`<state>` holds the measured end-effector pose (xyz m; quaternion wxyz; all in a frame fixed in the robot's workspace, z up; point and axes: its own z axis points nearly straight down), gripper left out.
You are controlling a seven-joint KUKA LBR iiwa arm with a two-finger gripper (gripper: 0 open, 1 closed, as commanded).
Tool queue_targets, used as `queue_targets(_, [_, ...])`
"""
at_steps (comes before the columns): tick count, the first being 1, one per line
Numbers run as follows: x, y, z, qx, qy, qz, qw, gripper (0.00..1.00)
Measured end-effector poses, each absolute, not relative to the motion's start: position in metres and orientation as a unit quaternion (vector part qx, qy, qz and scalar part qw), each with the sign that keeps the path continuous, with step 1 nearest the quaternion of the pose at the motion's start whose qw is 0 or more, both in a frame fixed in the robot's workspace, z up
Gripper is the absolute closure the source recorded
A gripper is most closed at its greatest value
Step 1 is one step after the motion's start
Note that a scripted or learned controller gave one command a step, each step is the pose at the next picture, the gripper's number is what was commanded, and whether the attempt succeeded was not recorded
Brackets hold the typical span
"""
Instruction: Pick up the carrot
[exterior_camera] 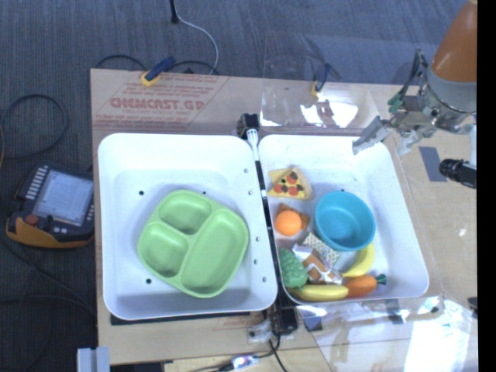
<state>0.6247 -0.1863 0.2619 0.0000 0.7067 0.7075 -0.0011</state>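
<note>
The carrot (360, 285) is a small orange piece with a green tip on its right end. It lies flat at the front of the right bin (403, 208), between a yellow banana (322, 291) and the bin's front right corner. My gripper (385, 139) hangs over the bin's far right corner, well behind the carrot and above the rim. Its fingers (367, 140) are spread open with nothing between them.
The right bin also holds a blue bowl (345, 220), a second banana (359, 263), an orange (288, 222), a pizza slice (290, 183), a green vegetable (291, 268) and a small patterned item (318, 260). A green divided plate (195, 242) sits in the left bin (116, 169).
</note>
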Motion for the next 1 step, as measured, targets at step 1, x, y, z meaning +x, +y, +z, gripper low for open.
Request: queue_targets(1, [0.5860, -0.1172, 0.1780, 0.679, 0.734, -0.0031, -0.005, 0.00])
